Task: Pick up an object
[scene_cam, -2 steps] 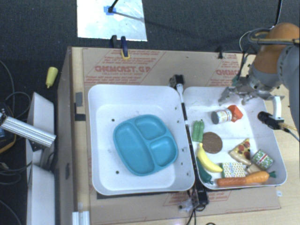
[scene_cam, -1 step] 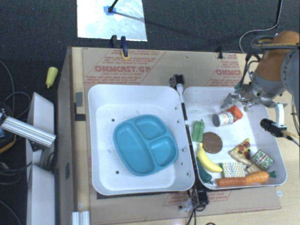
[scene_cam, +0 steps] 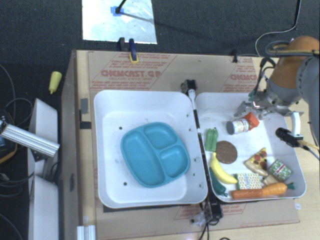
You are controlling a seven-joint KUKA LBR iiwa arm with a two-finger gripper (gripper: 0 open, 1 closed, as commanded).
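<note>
Gripper (scene_cam: 252, 109) low in the right bin (scene_cam: 295, 149), finger state impossible to tell, just above one jar (scene_cam: 241, 124) lying on its side. Nearby: one pickle (scene_cam: 211, 139), one cookie (scene_cam: 226, 152), one banana (scene_cam: 220, 171), one pizza slice (scene_cam: 258, 162), one cracker (scene_cam: 248, 180), one carrot (scene_cam: 259, 191), one small box (scene_cam: 279, 170). In the left bin (scene_cam: 107, 149), one blue tray (scene_cam: 154, 153).

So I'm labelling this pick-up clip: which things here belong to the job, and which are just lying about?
Job in hand:
gripper, over the right bin
small jar
green pod
brown disc
banana
pizza slice
carrot

Lying about:
blue divided plate in the left bin
yellow object off the bench
</note>
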